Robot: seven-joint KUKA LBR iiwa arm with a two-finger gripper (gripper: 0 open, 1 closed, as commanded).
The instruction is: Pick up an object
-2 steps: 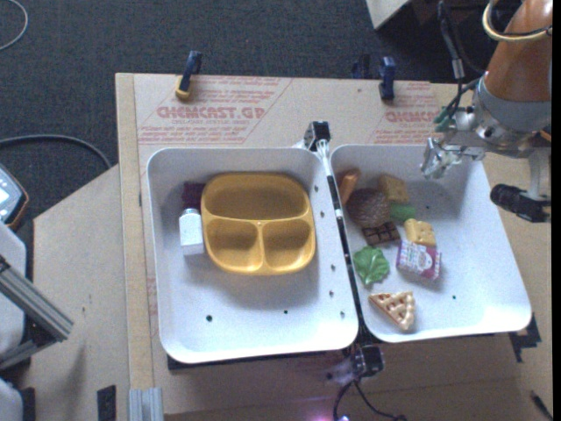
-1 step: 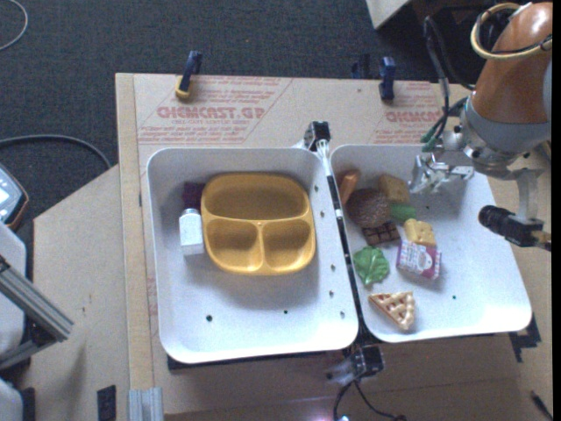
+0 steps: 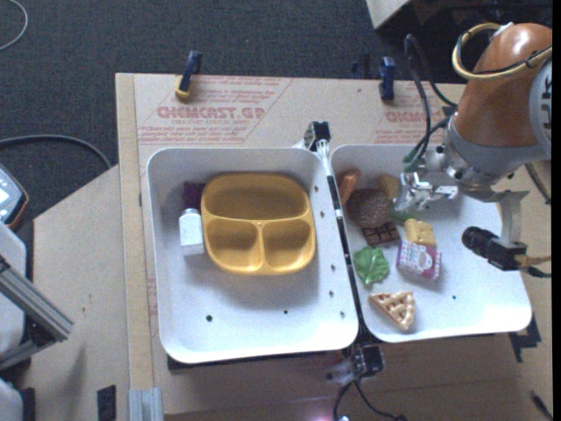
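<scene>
The right bin holds several toy foods: a brown burger patty, a chocolate bar, a yellow cheese block, a pink carton, a green lettuce leaf, a waffle wedge, an orange piece and a tan piece. My gripper hangs low over the back of this bin. It sits just right of the patty and above the cheese block. Nothing shows held in it.
The left bin carries a yellow divided plate, a white bottle and a purple item. A black cylinder on a bracket hangs from the arm over the right bin. Clamps sit at the board's back edge.
</scene>
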